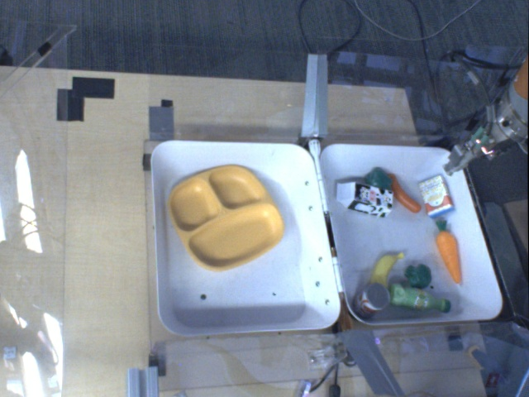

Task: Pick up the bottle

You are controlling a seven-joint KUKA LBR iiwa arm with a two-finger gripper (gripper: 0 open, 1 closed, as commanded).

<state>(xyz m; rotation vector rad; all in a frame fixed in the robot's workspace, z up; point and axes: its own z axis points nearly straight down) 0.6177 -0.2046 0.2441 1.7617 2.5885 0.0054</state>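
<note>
1 small green plastic bottle lying flat, 5 o'clock in right white bin; likely light, slippery; grasp mid-body. Gripper at 1 o'clock, finger state unreadable.

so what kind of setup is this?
Probably a robot pick-and-place test bench: two white bins side by side, toy items like a carrot and a bottle, and a gripper at the right.
</note>
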